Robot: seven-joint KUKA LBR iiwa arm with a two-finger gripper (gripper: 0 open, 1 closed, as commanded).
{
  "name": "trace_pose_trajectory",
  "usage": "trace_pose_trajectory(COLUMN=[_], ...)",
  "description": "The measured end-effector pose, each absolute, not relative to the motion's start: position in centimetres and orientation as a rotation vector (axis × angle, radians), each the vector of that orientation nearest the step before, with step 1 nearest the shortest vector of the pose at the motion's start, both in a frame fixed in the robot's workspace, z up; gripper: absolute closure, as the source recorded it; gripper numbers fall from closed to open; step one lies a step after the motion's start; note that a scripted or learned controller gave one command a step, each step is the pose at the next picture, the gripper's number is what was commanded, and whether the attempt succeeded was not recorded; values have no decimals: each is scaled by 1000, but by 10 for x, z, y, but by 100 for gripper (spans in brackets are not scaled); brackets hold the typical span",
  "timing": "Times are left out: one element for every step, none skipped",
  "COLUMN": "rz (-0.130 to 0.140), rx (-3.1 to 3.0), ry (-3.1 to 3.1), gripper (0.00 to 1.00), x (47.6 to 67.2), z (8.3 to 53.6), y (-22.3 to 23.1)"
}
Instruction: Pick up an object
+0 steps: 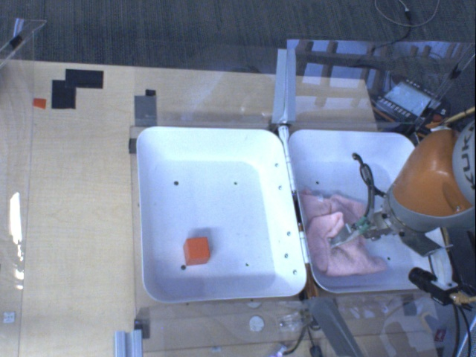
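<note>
Two-finger metal jaws (pixel 348 238) of the grey arm with orange band (pixel 431 184), lowered into the right-hand shallow white bin (pixel 331 149) and resting on the crumpled pink cloth (pixel 331 233) directly beneath; whether they are spread or closed cannot be told. Well to their left, small orange block (pixel 197 251) in the left-hand white bin (pixel 208 143). Beyond, pale wooden desk (pixel 74 199).

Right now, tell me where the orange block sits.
The orange block lies in the left bin, near its front-left corner, far from the pink cloth in the right bin.
</note>
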State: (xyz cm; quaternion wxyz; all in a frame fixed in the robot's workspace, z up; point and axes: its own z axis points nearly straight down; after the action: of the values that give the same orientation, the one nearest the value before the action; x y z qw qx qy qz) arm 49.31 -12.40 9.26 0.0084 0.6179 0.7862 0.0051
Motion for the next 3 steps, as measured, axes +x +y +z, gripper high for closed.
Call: trace_pose_trajectory(rz=[26,6,6], rx=[1923,2259,2396], ry=[2454,2176,2028], gripper=[100,100,100], x=[497,489,488], z=[105,132,115], y=[-123,-121,-93])
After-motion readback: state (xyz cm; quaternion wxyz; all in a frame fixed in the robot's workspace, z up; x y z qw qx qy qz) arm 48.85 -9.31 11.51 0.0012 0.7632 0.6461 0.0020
